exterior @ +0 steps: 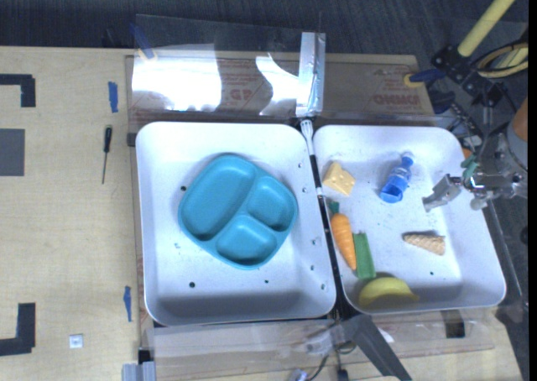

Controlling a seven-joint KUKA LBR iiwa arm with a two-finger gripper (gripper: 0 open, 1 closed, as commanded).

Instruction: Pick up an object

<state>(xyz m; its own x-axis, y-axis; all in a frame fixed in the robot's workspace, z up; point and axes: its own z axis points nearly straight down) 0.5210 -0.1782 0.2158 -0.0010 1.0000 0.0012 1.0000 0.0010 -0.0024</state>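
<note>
Lying nearest in the right bin are a yellow fruit, a carrot and a cone; farther, cheese and a blue bottle. Nothing is held: the approach step is judged in hand. At three o'clock the gripper is seen, blurred, so its closure cannot be told. A descent onto one item is called for next.

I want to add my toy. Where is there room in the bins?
Right bin: bare floor between blue bottle, cheese wedge and cone. Its near-left corner is crowded: carrot, green stick, banana. Left bin: bare rim around blue plate.
</note>
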